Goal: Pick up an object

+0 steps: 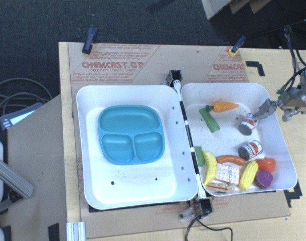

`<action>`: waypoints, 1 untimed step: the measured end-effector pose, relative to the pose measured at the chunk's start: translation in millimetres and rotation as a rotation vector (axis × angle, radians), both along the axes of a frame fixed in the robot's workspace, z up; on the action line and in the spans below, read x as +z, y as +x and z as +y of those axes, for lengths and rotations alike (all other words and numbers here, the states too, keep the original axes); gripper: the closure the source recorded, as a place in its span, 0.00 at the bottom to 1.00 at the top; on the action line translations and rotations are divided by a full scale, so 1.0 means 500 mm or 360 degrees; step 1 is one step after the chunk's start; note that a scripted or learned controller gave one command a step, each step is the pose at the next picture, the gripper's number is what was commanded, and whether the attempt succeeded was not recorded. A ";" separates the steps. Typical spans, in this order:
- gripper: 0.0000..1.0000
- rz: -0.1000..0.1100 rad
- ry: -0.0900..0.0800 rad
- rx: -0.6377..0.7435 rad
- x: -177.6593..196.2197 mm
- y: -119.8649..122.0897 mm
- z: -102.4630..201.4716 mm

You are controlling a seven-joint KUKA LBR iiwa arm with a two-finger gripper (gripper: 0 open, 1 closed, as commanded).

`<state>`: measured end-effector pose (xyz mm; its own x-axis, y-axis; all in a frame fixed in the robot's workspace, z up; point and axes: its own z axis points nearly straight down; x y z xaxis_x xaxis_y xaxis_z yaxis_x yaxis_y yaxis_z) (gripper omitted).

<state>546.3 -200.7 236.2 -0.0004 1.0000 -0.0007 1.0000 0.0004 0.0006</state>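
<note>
The right white bin (276, 134) holds several toy foods. An orange carrot (224, 106) and a green piece (209, 119) lie near its back. A small can (246, 126) lies on its side right of them, and a second can (251, 149) sits further forward. Along the front are a banana (209, 166), a sausage (230, 159), a sandwich (226, 176), a corn cob (249, 174), a purple piece (264, 178) and an orange piece (267, 164). My gripper (260, 113) reaches in from the right rim, its tip just above and right of the first can.
The left white bin (88, 159) holds a blue divided plate (131, 134). A black clip (174, 76) sits where the bins meet at the back. Cables hang by the arm at the right edge (295, 59). The cardboard bench (143, 59) surrounds both bins.
</note>
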 end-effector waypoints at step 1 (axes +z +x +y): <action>0.00 0.0003 0.0001 0.0000 -0.188 0.102 -0.046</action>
<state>597.4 -223.5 142.3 -0.0002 1.0000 0.0001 1.0000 0.0002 -0.0011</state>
